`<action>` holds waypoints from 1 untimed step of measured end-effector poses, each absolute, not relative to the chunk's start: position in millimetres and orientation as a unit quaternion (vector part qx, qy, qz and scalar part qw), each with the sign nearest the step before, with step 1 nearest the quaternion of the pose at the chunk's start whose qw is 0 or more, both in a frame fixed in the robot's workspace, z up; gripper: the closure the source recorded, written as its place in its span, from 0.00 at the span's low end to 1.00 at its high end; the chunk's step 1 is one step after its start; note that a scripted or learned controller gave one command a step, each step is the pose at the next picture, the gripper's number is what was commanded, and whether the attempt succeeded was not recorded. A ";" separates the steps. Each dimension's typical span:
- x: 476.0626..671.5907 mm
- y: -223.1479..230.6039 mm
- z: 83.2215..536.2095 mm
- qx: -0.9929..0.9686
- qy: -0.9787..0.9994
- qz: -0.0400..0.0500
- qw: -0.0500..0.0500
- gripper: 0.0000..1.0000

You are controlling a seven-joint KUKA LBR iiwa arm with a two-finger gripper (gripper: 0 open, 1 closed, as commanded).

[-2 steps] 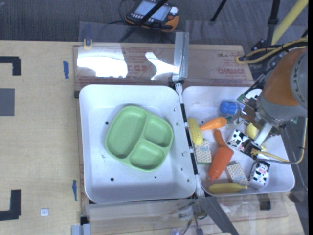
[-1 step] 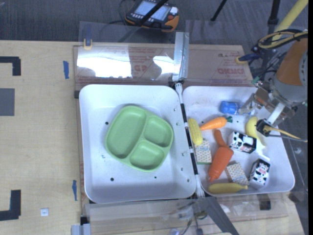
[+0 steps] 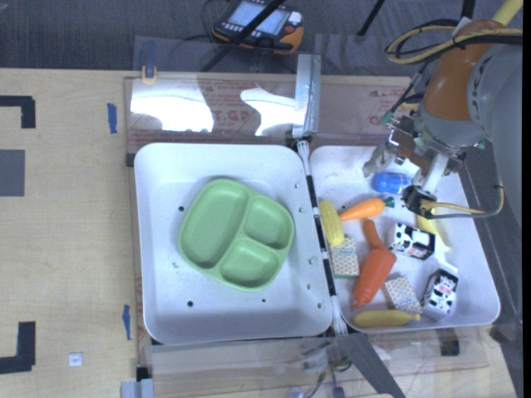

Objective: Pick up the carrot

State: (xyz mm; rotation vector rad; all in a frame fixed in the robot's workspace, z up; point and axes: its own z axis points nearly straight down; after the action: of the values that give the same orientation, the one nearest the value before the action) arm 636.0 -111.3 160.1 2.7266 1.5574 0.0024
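Carrot comes in two sizes in the camera view: a large one lying at a slant near the middle of the right bin, and a smaller one above it, pointing toward the gripper. The gripper hangs over the bin's far end, near a blue object, well apart from the large carrot and nothing between its fingers; whether they stand apart or together I cannot tell from this slant.

What could go wrong is mostly crowding. The large carrot touches a red piece at its top and has crackers beside it, so a descent that is off-centre may pinch a neighbour or push the carrot aside. Its tapered, rounded body may also slip out of a narrow pinch. Two carrots make the target ambiguous.

Count: two carrots, one corn cob, one banana, two crackers, two cow-patterned toys, one green divided plate in the left bin.
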 end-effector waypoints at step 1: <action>606.6 -96.9 122.4 0.803 0.597 -0.001 -0.002 0.00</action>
State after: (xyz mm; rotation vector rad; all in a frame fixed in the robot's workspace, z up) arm 606.6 -96.9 122.4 2.5241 1.8766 -0.0029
